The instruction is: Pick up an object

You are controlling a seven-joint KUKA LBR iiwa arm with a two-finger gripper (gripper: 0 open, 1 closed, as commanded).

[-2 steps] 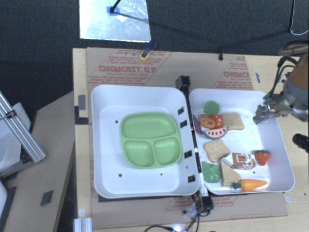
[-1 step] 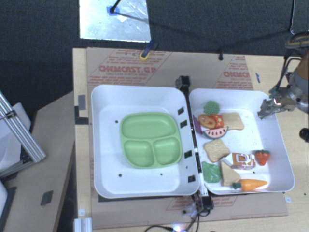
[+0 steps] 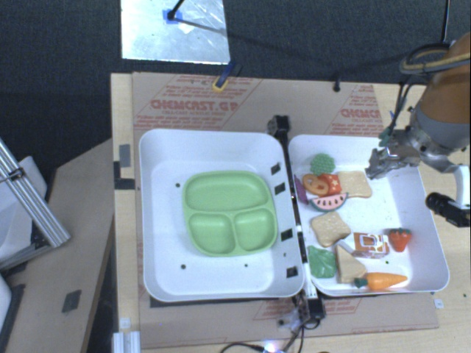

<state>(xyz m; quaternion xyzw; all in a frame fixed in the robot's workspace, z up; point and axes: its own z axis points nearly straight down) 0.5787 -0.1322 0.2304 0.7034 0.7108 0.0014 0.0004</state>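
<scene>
Camera view: fixed above the bench (image 3: pixel 125 160), looking down at a slant on two white bins side by side.
Left bin (image 3: pixel 158 160): holds a green divided plate (image 3: pixel 229 212), lying flat near its middle.
Right bin (image 3: pixel 416 219): holds the toy food, mostly gathered toward its 9 o'clock side and its 6 o'clock edge.
Candidates: a green round piece (image 3: pixel 321 163) at about 11 o'clock, a tomato slice (image 3: pixel 318 183) and a watermelon slice (image 3: pixel 329 200) just below it, toast (image 3: pixel 355 184) beside them; a second toast slice (image 3: pixel 330 229) near the middle; a small carton (image 3: pixel 370 244) and a strawberry (image 3: pixel 399 239) toward 5 o'clock; a carrot (image 3: pixel 381 279) at 6 o'clock.
Arm: reaches in from 3 o'clock, orange band visible above the wrist.
Gripper (image 3: pixel 377 169): hovers over the right bin's 1 o'clock area, just beside the toast; I cannot tell how its tip is set (too small and dark to read), and nothing is visibly held.
Done: by my judgement, only the approach.
Left: closing on one item, lifting it clear of the bin.
</scene>
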